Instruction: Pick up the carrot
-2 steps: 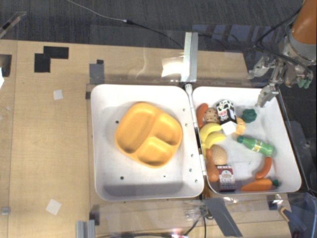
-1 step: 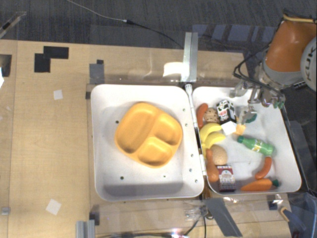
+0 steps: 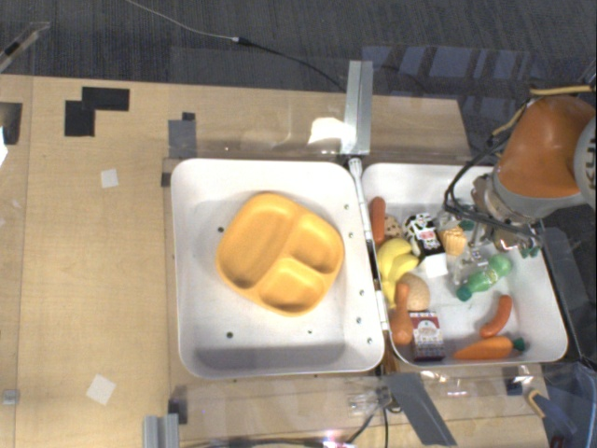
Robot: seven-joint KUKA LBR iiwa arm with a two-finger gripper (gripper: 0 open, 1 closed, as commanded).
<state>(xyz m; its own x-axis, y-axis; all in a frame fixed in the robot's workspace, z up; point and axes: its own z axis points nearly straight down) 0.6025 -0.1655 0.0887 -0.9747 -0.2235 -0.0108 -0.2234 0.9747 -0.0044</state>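
Gripper (image 3: 476,250): hanging low in the right bin (image 3: 550,292), just above a green bottle (image 3: 483,276); whether it is released or clenched cannot be told, and nothing is seen in its grasp. Carrot (image 3: 485,348): lying flat near the bin's front edge, apart from the gripper, beside a small red sausage (image 3: 497,315). Left bin (image 3: 201,343): yellow divided plate (image 3: 280,252).

Left bin (image 3: 187,278): divided plate (image 3: 278,250) at centre. Right bin (image 3: 550,329): carrot (image 3: 485,348) at lower right of frame, banana (image 3: 396,259) by left wall, gripper (image 3: 478,248) above centre.
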